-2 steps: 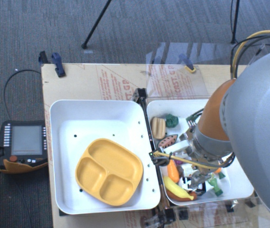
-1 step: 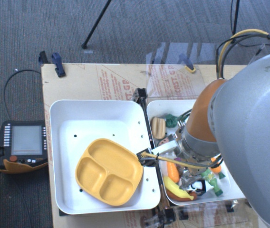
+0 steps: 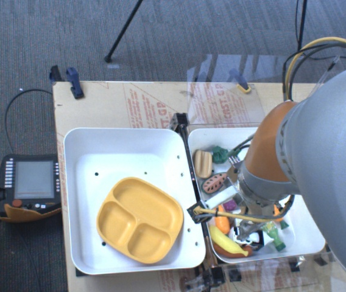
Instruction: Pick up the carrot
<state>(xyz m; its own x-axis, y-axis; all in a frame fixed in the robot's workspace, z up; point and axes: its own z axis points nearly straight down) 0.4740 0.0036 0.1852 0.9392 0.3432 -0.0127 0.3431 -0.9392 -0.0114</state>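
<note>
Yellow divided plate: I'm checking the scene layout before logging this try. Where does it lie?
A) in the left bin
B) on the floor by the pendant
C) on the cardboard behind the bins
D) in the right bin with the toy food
A: the yellow divided plate lies flat on the floor of the left bin, apart from the toy food in the right bin.

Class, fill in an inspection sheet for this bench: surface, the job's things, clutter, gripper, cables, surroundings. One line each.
Surface: bench bearing left bin and right bin, side by side.
Job's things: an orange piece, likely the carrot, in the right bin under the arm.
Clutter: yellow divided tray in the left bin; banana and other toy food on the right.
Gripper: gripper low over the right bin's toys.
Cables: yellow cables above the arm.
Surroundings: pendant on the carpet.
</note>
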